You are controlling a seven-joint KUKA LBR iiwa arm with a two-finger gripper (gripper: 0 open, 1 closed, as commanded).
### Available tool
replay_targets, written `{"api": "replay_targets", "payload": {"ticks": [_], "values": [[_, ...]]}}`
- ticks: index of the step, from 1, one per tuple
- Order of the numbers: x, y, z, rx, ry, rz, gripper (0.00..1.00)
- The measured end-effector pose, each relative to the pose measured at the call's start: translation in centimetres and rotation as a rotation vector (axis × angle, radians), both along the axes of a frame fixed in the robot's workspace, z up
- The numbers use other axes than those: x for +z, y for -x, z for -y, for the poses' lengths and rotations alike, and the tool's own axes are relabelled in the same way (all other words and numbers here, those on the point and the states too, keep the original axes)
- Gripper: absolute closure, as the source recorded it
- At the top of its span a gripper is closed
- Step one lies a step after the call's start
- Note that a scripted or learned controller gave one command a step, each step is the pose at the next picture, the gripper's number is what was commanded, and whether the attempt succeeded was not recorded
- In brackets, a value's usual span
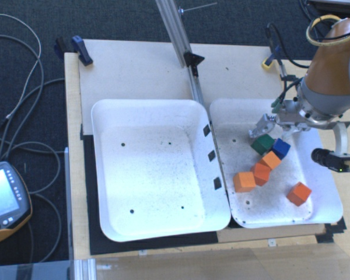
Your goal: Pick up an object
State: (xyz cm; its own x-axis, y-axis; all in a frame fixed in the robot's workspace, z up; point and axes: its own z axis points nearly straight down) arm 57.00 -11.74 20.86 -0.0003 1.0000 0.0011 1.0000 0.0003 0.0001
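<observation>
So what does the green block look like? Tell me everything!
The green block is a small dark green cube, plain and matte, maybe wood or foam. It sits tilted in the right bin, near its top. A blue block and an orange block press against its lower right side. The tool hovers right above it.

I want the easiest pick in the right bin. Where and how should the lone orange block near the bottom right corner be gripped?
Grip the lone orange block across two opposite flat side faces, coming straight down from above. It sits apart from the clustered blocks, so both sides look free; the bin wall is fairly near, so probably turn the pincer to the block's skewed faces.
</observation>
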Motion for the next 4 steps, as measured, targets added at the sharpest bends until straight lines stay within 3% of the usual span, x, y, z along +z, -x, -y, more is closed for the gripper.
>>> {"api": "replay_targets", "payload": {"ticks": [1, 2, 3, 4], "values": [[-7.6, -0.8, 0.9, 0.001, 0.002, 0.005, 0.0], [-9.1, -4.5, -1.0, -0.004, 0.008, 0.013, 0.0], [-10.9, -7.6, 6.7, -0.005, 0.006, 0.003, 0.0], [-2.3, -1.3, 9.6, -0.004, 0.004, 0.004, 0.0]]}}
